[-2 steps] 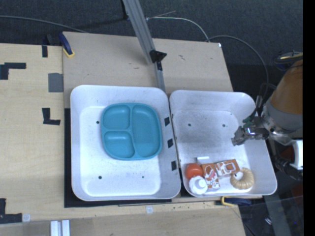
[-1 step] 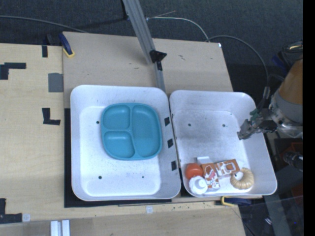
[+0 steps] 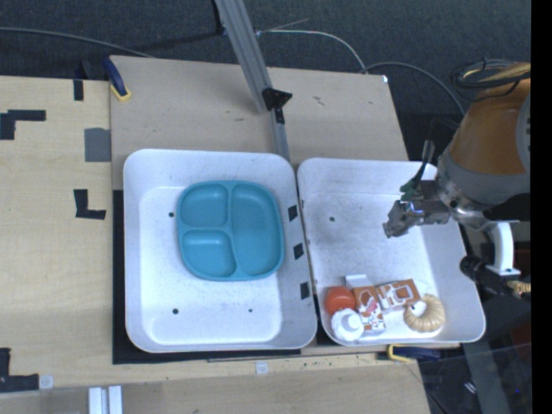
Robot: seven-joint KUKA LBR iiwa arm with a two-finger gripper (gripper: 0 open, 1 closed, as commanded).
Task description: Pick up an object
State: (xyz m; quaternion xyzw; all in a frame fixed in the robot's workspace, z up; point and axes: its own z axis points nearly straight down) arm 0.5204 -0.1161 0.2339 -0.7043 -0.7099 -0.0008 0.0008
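My gripper (image 3: 398, 223) hangs over the right side of the right bin (image 3: 362, 188), above bare floor. Nothing shows between its fingers. At the near edge of that bin lies a cluster of small things: a red-orange round piece (image 3: 339, 299), a white round cap (image 3: 348, 324), an orange-and-white packet (image 3: 385, 301) and a tan ring-shaped pastry (image 3: 425, 313). The gripper is well behind that cluster and apart from it.
The left bin (image 3: 147, 231) holds a teal divided plate (image 3: 230, 230). A grey metal bar (image 3: 244, 37) slants down from the top to the seam between the bins. Cables run across the dark floor behind the bench.
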